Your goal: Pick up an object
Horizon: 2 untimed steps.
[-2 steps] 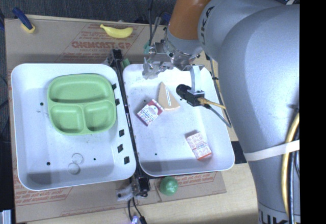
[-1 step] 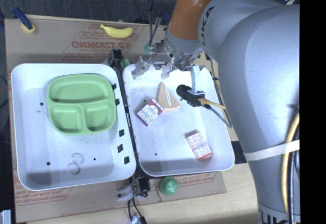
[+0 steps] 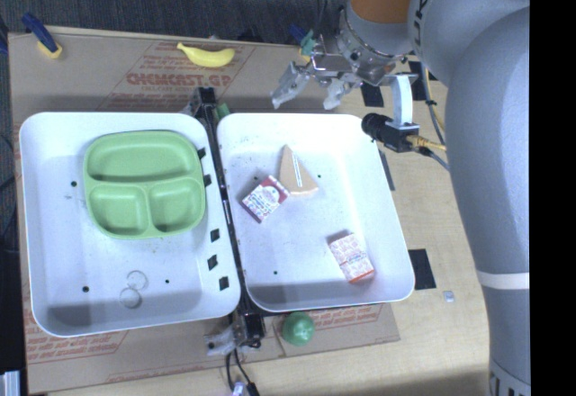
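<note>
Camera view shows the gripper (image 3: 309, 93) above the far rim of the right bin (image 3: 387, 232), its fingers (image 3: 286, 91) spread wide and holding nothing. A tan wedge (image 3: 296, 171) lies flat in this bin, tip pointing away. Beside it, touching, lies a small carton (image 3: 264, 199); a second carton (image 3: 351, 257) lies apart.

The arm (image 3: 477, 115) is cut off by the top and bottom edges, so its base and upper links are out of frame. Its bulk hides the bench (image 3: 432, 241) along the right side. The gripper (image 3: 310, 90) is small and blurred, leaving its jaws too unclear to read. The print on the two small cartons (image 3: 264, 199) (image 3: 351, 257) is too fine to make out.
</note>
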{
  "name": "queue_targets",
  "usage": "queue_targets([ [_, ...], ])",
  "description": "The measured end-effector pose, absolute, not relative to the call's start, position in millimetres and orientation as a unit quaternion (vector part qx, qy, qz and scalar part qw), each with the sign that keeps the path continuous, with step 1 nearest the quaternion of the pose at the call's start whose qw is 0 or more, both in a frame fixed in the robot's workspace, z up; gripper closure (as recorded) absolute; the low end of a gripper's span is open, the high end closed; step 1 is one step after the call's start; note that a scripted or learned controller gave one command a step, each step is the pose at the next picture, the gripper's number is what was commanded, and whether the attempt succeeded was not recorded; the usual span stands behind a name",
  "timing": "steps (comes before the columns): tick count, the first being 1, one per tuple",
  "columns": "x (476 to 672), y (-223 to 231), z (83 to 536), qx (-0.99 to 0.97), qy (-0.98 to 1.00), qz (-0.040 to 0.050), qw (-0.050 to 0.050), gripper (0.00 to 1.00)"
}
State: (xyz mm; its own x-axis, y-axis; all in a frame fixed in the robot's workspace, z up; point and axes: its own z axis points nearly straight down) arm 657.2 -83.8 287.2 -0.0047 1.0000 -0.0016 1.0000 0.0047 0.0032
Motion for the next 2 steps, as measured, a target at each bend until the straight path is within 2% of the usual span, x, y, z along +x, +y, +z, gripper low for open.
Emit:
queue_targets([
  [2, 656.8, -83.4, 286.1, 0.705, 0.709, -0.0001, 0.001, 0.00],
])
